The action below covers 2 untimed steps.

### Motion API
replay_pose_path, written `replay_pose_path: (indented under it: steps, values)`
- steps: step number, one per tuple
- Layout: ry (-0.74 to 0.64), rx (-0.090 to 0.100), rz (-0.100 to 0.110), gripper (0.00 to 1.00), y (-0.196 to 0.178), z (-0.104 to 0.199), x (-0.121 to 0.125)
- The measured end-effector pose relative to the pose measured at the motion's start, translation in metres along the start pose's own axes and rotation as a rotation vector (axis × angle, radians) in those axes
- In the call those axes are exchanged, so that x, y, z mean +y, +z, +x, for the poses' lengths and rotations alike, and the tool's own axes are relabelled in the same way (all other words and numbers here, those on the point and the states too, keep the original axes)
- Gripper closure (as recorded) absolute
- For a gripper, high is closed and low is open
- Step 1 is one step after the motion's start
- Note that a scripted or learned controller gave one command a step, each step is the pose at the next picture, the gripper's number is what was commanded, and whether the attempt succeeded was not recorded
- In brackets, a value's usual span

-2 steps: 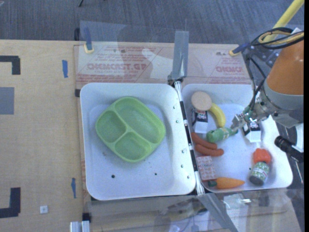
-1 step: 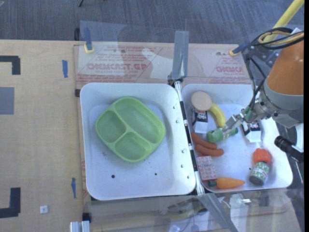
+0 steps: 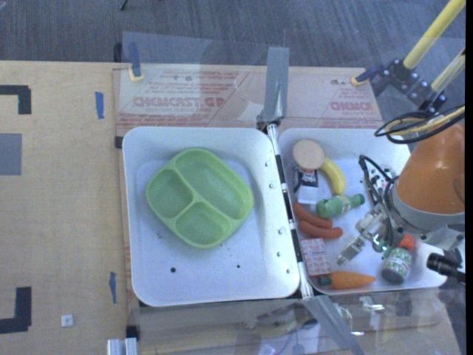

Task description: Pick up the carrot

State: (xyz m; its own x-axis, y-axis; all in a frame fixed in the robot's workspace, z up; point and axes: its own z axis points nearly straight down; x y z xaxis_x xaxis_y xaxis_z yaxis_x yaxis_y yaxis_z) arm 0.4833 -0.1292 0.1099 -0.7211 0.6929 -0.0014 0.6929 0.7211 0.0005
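On the bench: two shallow white bins sit side by side on a pale wooden top, with grey floor beyond the far edge.
Arm: the grey arm with its orange band hangs over the right bin, reaching in from the right.
Left bin: it carries a green divided plate, well apart from the action.
Right bin: crowded, this one! A banana, a green bottle, two red sausages and a small jar with an orange cap.
Gripper: it points down and left into the clutter; whether the jaws are apart or together, I cannot tell.
Carrot: lying flat along the near wall of the right bin, just below the gripper, nothing gripping it.
Risk: the carrot hugs the wall, so a finger could land on the rim or skid off that tapered shape.
Second risk: the jar is just beside it, and the sausages are near; a descent slightly off line may grab or knock one instead.
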Motion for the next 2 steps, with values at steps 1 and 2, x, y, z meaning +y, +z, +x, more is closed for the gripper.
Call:
replay_pose_path:
  steps: [1,2]
  values:
    - [-0.162,-0.014,-0.011,0.00,0.0207,-0.0105,-0.0074]
    - [-0.383,-0.025,-0.014,0.00,0.0187,-0.0069,0.0018]
